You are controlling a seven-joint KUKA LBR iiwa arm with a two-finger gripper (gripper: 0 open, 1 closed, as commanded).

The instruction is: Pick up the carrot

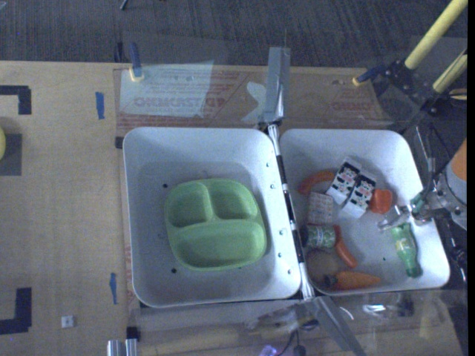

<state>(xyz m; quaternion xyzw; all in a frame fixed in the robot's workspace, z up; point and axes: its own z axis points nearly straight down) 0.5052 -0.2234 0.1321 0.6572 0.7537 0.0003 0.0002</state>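
The carrot [357, 279] lay flat along the near wall of the right bin [386, 141], its thicker end just beside a brown rounded item [320, 262]. The pincer [404, 218] hung over the bin's right side (above a green bottle [405, 249]), well apart from the carrot; whether its fingers stood apart or together could not be told. Other contents: two small black-and-white cartons [352, 186], an orange-red piece [381, 200] and a small can [321, 236]. The left bin [148, 154] on the worktop [59, 221] held a green divided tray [214, 223].
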